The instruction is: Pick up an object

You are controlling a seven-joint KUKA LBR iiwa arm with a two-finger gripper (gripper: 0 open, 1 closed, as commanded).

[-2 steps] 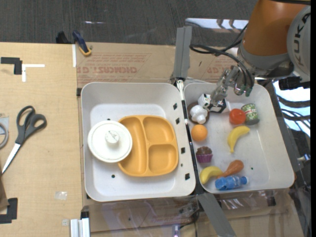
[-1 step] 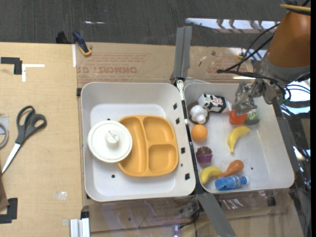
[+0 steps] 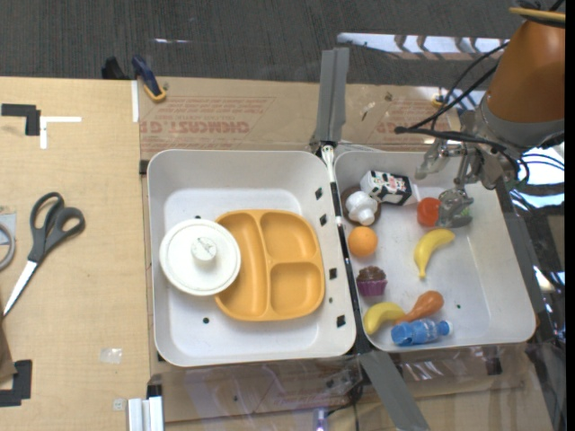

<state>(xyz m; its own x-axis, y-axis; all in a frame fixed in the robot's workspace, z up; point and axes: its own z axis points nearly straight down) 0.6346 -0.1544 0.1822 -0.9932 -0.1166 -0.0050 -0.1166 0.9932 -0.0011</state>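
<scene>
The right bin holds several small items. A red round piece lies near its back, with a yellow banana just in front of it. My gripper hangs low over the bin's back right part, right beside the red piece and just above the banana's top end. No object can be seen in its grasp. Further left lie a black-and-white cow toy, a white lump and an orange ball. Toward the front are a purple cupcake, a yellow piece, an orange carrot and a blue bottle.
The left bin bears a yellow divided plate and a white round lid. Scissors lie on the wooden bench at far left. A grey bar stands behind the bins' shared wall. Cables trail from the arm at upper right.
</scene>
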